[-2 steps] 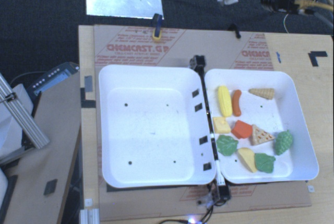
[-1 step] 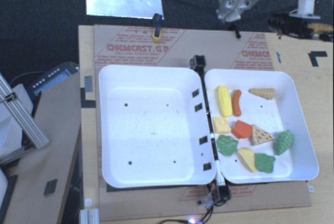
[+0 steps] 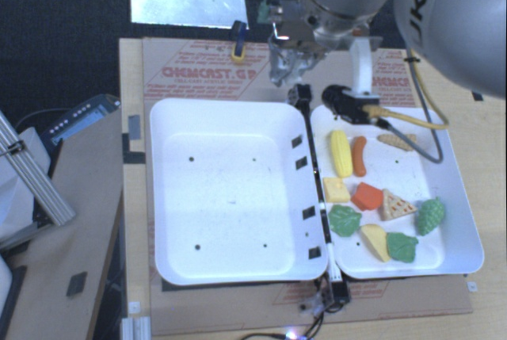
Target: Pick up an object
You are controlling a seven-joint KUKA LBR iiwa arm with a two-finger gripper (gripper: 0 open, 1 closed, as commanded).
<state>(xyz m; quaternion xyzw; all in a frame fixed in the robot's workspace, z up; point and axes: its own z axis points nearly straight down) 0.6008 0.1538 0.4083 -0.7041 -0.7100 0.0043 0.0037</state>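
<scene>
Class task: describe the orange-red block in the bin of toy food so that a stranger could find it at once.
Start at the right bin, the one with toy food. Near its middle lies the orange-red block, between the pale yellow cheese square and the pizza slice. It alone is a plain, boxy orange-red.

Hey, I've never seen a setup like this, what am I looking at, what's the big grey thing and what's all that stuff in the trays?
One camera looks down at a slant on a bench. The big grey thing is a robot arm reaching in from the right; its gripper hangs above the far edge of the two white bins. The left bin and right bin sit side by side. In the right bin lie toy foods: a corn cob, a sausage, an orange block, a pizza slice and green vegetable pieces. Nothing shows between its fingers.
</scene>
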